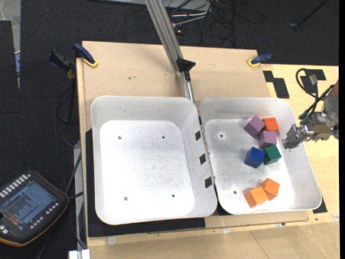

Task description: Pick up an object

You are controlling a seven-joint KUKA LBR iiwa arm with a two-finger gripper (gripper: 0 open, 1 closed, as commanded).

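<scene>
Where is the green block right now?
In the camera view the green block sits in the right bin, toward its right side, touching the blue block on its left and just below a purple block, near the end effector.

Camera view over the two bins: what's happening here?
A grey robot arm reaches in from the right, its gripper hanging at the right edge of the right-hand white bin, beside a cluster of small cubes: two purple, one orange, one blue and one green. Two more orange cubes lie nearer the front. Nothing is lifted yet.
</scene>
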